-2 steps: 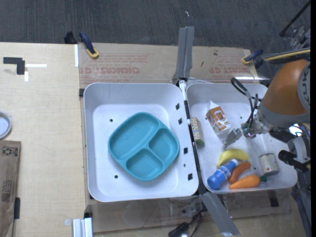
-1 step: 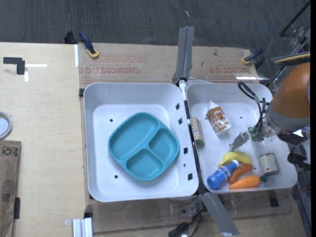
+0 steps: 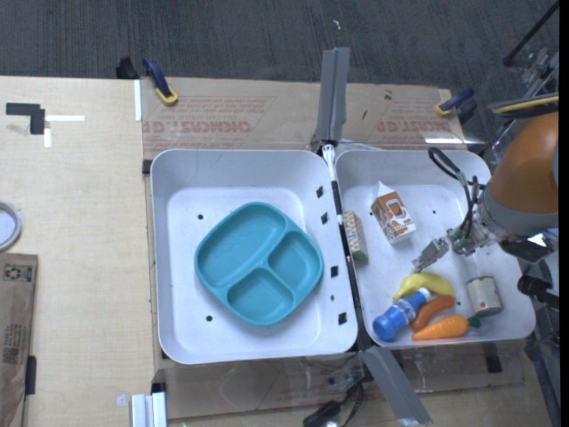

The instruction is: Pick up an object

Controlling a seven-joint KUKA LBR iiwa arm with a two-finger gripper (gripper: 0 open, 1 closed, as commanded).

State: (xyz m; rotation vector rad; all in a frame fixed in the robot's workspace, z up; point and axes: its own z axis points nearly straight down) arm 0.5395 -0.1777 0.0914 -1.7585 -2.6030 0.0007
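At the near edge of the right bin (image 3: 382, 174), a cluster of toy items: an orange carrot (image 3: 441, 328) lying along the front wall, a blue bottle (image 3: 397, 317) with a white band tilted against it, a reddish-orange piece (image 3: 433, 310) between them, and a yellow banana (image 3: 424, 285) just behind. Just to the right, a small grey can (image 3: 483, 296) on its side, label too small to read. Between the two bins, against the right bin's left wall, a narrow green-and-tan box (image 3: 356, 237), print on it illegible. Farther back in the same bin, a small brown-and-white carton (image 3: 393, 216), tilted, bearing a pale emblem too blurred to make out.

Above the banana, reaching in from the right, the gripper (image 3: 430, 254): grey fingers slightly apart and gripping nothing, tip close over the bin floor, near the banana but apart from it. Behind it, the arm's orange band (image 3: 527, 172), cut off by the frame edge.

In the left bin (image 3: 178, 238), one teal divided plate (image 3: 258, 262) with three compartments, lying flat, nothing in them.

Beyond both bins, a cardboard sheet (image 3: 240, 121) printed in red, upside down, reading roughly "CHEMCAST GP"; held by blue-and-yellow clamps (image 3: 160, 83). At the far left, a roll of tape (image 3: 7, 228), cut off, and a brown paper bag (image 3: 18, 318) with a recycling mark.
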